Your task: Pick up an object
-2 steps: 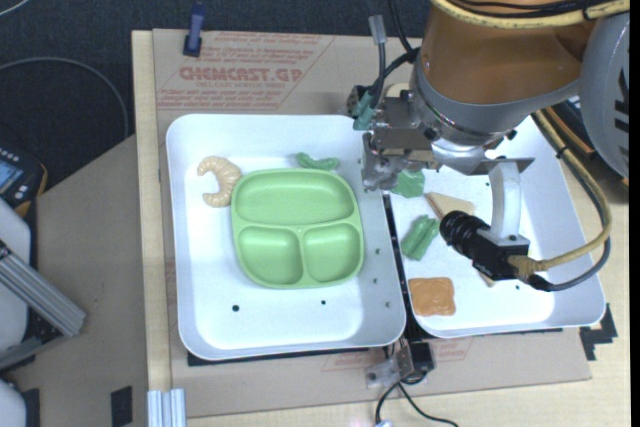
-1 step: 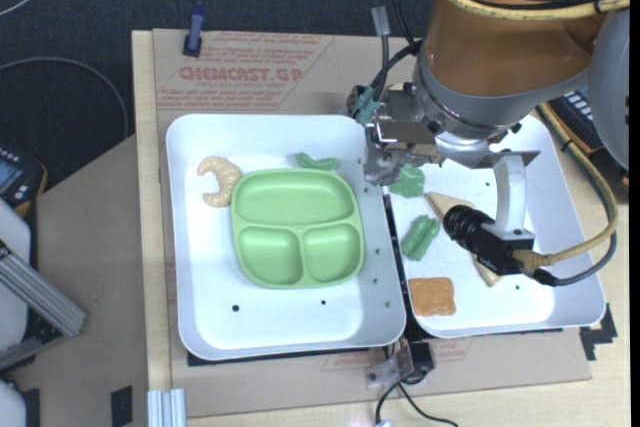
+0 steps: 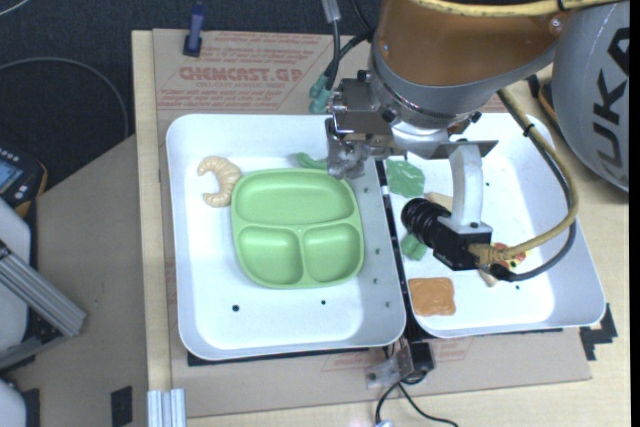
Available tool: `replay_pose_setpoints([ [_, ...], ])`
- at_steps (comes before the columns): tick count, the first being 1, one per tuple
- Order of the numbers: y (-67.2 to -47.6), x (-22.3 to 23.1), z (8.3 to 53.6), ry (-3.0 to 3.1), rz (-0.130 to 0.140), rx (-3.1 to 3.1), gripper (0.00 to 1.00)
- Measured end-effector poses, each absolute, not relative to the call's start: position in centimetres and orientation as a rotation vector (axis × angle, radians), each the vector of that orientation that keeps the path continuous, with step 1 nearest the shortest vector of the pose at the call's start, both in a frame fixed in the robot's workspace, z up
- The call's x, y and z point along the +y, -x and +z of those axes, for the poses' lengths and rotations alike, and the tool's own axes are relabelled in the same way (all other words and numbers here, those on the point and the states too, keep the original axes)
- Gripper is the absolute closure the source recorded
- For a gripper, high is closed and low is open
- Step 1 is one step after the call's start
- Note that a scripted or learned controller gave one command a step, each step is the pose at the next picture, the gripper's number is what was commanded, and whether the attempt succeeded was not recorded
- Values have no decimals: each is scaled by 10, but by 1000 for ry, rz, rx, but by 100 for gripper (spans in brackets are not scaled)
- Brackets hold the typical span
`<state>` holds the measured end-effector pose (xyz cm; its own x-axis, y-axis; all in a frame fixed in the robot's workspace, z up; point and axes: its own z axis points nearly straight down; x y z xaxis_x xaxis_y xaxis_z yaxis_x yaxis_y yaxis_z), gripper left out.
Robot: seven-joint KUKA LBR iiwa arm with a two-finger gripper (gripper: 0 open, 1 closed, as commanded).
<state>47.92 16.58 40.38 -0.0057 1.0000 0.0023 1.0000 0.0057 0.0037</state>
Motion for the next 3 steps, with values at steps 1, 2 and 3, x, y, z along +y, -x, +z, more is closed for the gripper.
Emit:
replay_pose_setpoints([
  [1,-479,85,345,-2234,-13,2214,100],
  [2,-480,89,359,-2221,3,2220,100],
  [3,-480,90,369,-2220,5,2219,100],
])
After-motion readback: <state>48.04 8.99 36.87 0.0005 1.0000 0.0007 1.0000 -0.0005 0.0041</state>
